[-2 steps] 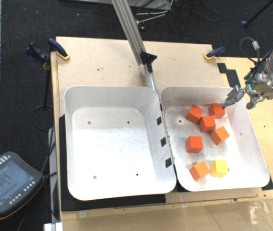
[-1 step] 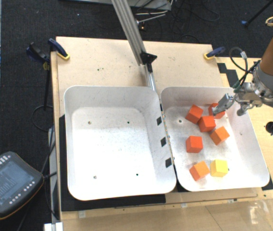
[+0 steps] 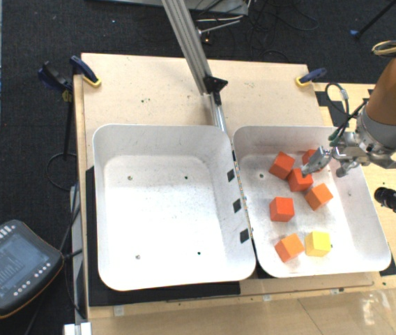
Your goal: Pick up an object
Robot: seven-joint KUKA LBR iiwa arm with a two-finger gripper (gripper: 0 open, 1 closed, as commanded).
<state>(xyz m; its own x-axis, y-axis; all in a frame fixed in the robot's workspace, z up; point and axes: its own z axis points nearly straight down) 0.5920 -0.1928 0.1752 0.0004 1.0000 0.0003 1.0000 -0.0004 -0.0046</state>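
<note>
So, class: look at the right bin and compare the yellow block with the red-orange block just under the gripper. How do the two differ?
Colour: the yellow block is pale yellow, while the red-orange block is a deep red-orange.
Place: the yellow block lies near the bin's front rim beside a lighter orange block; the red-orange block lies further back, in a cluster.
Access: the gripper hangs right at the red-orange block; the yellow block sits well clear of it.
Both are small cubes in the right bin.

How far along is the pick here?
Nothing looks lifted yet: every block rests in the right bin. In hand: the claw is low over a red-orange block near the bin's back. Left: gripping a block and raising it clear.
</note>
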